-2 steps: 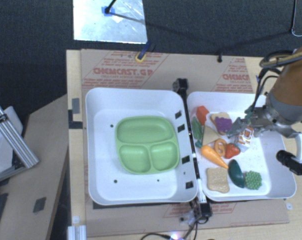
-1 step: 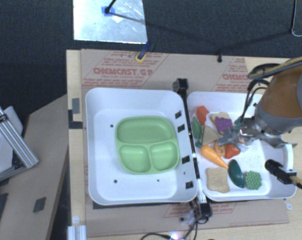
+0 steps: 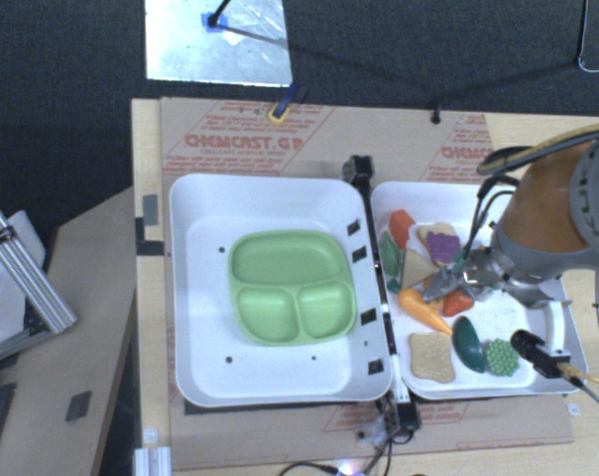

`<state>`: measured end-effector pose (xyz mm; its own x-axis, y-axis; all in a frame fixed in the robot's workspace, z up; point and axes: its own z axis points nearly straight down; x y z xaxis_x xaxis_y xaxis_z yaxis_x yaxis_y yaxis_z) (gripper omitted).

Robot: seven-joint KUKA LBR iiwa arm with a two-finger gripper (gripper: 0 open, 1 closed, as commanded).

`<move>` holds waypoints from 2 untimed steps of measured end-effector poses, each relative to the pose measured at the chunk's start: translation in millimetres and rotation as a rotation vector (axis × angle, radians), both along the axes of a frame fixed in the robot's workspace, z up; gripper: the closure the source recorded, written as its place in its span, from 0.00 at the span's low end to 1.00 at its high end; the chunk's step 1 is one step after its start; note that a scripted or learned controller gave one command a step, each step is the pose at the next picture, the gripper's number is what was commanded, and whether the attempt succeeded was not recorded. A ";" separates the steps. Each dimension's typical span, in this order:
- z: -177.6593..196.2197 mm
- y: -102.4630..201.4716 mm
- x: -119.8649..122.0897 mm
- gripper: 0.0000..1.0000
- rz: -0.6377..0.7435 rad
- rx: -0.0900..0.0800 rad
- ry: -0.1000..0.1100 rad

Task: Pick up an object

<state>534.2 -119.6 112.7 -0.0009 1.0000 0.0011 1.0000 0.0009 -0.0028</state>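
My gripper (image 3: 444, 284) is down in the right bin (image 3: 538, 390), near its middle. It sits just above an orange carrot (image 3: 422, 310) and right beside a small red piece (image 3: 459, 302). A purple piece on a tan slice (image 3: 442, 245) lies just behind it. Around these lie a red-orange piece (image 3: 402, 227), a green pod (image 3: 389, 255) by the left wall, a tan toast slice (image 3: 431, 357), a dark teal piece (image 3: 468, 344) and a bumpy green piece (image 3: 502, 357). I see nothing clearly held.
The left bin (image 3: 195, 266) holds a pale green divided plate (image 3: 292, 286). Both bins rest on a cardboard sheet (image 3: 250, 137). Black clips (image 3: 359, 170) join the bins along the shared wall. The arm's orange band (image 3: 547, 201) hangs over the right bin's far right side.
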 end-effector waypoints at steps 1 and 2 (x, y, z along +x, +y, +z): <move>-28.7 -0.6 1.1 0.00 0.000 -0.003 -0.005; -17.7 -0.5 1.3 1.00 0.000 -0.002 -0.006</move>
